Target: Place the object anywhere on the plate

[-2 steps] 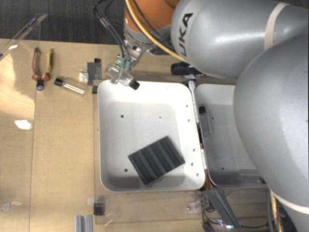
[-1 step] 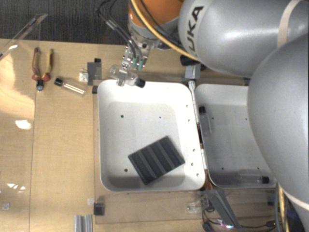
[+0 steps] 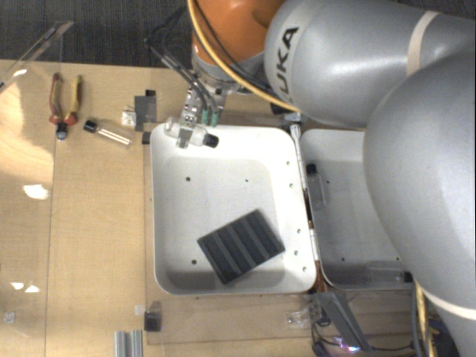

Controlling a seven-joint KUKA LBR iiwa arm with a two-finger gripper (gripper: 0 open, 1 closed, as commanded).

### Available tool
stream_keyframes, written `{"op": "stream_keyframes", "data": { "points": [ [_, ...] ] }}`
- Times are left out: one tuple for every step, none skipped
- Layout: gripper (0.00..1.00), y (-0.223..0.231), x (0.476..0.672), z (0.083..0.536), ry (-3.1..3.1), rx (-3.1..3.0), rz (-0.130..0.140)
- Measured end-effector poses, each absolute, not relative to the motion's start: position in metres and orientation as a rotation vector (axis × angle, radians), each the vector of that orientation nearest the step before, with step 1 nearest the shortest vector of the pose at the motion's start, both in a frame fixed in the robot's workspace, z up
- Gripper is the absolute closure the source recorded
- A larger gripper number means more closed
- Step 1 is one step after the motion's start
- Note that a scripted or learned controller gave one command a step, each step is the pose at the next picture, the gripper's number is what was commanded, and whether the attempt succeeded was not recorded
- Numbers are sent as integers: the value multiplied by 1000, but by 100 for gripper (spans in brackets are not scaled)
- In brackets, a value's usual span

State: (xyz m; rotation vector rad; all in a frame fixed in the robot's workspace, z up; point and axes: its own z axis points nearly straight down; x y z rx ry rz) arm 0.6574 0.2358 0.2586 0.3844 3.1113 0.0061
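A dark ribbed rectangular plate (image 3: 240,246) lies flat and askew near the front of the left white bin (image 3: 169,222). My gripper (image 3: 192,134) hangs over that bin's far left corner, well behind the plate and apart from it. A small pale piece with a black end (image 3: 209,140) shows right at the gripper's tip; whether it belongs to the gripper or is a separate object, I cannot tell. The grey arm with its orange band (image 3: 230,13) covers the top right of the view.
The right white bin (image 3: 335,222) is partly hidden under the arm. Left of the bins, on the wooden bench, lie red-handled pliers (image 3: 65,104), a small vial (image 3: 108,132) and a dark block (image 3: 146,108). A small dark bracket (image 3: 152,320) sits by the bench's front.
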Motion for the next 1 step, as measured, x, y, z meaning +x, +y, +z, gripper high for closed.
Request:
{"op": "stream_keyframes", "data": {
  "points": [
    [100, 236, 660, 276, 3124, 261, 6]
  ]
}}
